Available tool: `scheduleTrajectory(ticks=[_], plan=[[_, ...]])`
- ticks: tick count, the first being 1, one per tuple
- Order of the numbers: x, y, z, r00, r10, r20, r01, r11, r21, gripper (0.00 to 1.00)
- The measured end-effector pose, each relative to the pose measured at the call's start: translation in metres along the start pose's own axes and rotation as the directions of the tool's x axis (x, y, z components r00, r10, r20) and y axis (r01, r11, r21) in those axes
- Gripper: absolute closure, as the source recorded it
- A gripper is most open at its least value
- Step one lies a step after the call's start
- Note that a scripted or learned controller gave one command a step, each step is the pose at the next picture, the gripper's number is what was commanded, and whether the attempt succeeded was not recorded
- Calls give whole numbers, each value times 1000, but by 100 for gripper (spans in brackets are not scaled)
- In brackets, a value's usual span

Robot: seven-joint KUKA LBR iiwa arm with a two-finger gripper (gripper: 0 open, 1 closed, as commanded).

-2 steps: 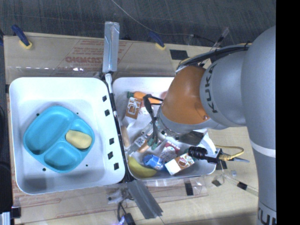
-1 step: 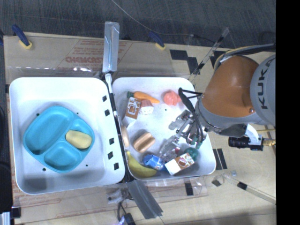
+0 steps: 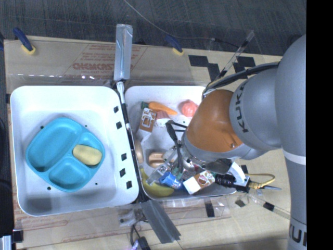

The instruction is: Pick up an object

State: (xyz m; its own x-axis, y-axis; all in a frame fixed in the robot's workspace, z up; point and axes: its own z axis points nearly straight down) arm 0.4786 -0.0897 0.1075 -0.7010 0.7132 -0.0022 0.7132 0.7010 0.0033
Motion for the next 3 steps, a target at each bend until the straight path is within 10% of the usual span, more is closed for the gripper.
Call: scheduleTrajectory(ticks=[1, 2, 3], plan=[[-43, 29, 10, 816, 578, 3, -578, 816, -7, 0], [-18, -11, 8, 780, 626, 4, -626, 780, -17, 0], [-20, -11, -2, 782, 623, 6, -623, 782, -18, 100]])
